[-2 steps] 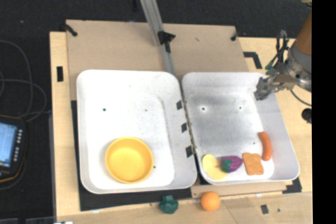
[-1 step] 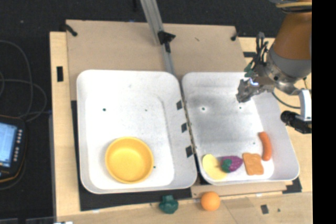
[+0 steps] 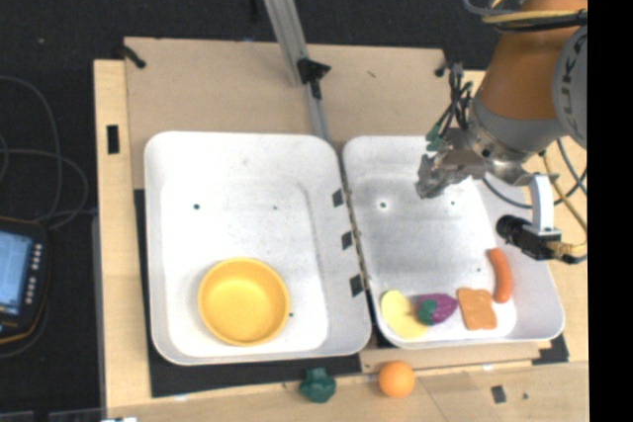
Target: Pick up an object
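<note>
My gripper [image 3: 432,181] hangs over the upper middle of the right bin [image 3: 415,242], with bare bin floor below it and no object at its tip. Along that bin's near edge lie a pale yellow piece [image 3: 396,313], a purple and green toy [image 3: 432,308], an orange block [image 3: 478,308] and a red-orange sausage shape [image 3: 500,274]. All of these sit well below and to the right of the gripper. A yellow bowl [image 3: 243,300] rests in the near part of the left bin [image 3: 237,203].
An orange ball [image 3: 396,379] and a small green object [image 3: 317,385] lie on the bench in front of the bins. A metal pole [image 3: 287,25] slants up from between the bins. A tablet [image 3: 15,277] sits at the far left edge.
</note>
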Tool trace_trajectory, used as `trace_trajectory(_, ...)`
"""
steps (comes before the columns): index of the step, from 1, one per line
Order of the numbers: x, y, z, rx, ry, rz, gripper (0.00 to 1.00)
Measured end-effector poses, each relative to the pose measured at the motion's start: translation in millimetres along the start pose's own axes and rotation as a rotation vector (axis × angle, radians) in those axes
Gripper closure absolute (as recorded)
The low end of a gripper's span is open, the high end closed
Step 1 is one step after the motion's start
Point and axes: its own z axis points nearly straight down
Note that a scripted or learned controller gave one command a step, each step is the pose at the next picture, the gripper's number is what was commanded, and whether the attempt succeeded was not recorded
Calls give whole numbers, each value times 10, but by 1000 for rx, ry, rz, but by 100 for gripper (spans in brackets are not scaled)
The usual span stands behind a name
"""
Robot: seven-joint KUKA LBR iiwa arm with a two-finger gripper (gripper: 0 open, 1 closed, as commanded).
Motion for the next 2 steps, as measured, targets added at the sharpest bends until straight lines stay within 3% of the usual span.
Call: trace_trajectory(2, 1180, 85, -105, 0, 1, -2, 100)
